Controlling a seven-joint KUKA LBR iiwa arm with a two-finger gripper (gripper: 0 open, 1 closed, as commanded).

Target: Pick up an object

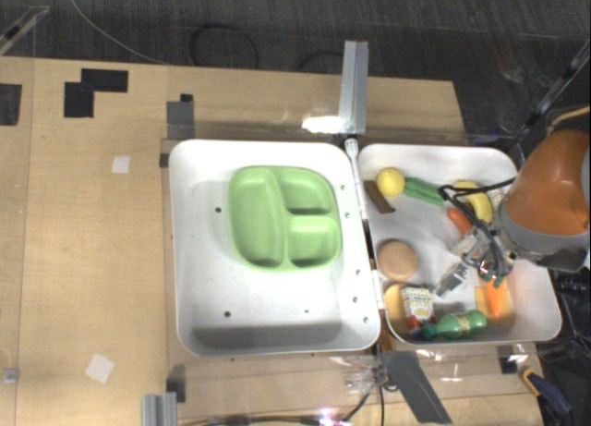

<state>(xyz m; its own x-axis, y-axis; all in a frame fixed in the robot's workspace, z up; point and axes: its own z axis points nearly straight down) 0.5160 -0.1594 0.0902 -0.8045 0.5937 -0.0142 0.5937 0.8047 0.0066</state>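
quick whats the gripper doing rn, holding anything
gripper: low in the right bin, near the tan round item; open or shut cannot be told, nothing seen held.

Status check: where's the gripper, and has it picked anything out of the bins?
Gripper low in the right bin, nothing seen in its grasp. Nearest: tan round item, small carton, orange piece. Green tray alone in left bin.

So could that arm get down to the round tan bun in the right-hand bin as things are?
Probably yes. The bun lies bare on the right bin's floor with nothing on top of it, and the gripper hangs just beside it in the same bin. The small carton close below it might crowd the jaws slightly.
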